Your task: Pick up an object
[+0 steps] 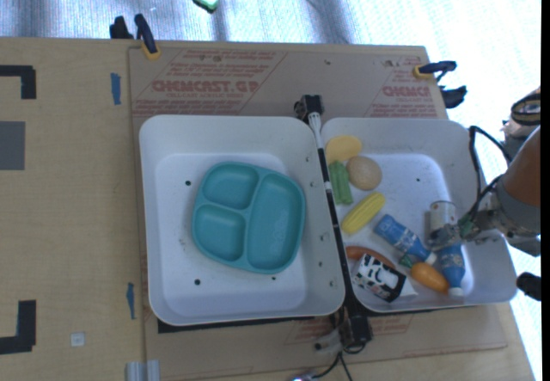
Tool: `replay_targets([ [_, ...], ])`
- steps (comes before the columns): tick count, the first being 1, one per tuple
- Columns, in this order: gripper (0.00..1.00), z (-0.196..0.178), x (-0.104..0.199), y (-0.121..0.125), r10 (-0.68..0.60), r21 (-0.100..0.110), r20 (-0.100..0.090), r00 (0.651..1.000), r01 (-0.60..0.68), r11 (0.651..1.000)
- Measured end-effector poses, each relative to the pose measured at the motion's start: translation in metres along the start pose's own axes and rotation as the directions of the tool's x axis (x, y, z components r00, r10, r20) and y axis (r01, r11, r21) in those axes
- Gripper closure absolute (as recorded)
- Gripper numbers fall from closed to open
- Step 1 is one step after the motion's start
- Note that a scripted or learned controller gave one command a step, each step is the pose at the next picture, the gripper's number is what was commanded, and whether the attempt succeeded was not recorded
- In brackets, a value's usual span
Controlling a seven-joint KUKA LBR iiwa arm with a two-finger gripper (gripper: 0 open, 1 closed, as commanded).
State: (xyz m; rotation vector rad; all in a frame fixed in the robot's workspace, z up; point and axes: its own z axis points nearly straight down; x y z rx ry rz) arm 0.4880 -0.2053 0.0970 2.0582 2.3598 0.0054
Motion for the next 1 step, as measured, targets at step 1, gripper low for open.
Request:
replay_targets([
  [1,1.0,-0.0443,0.0508,-0.0012,0.405,0.01,-0.001,0.914,-0.405,0.914],
])
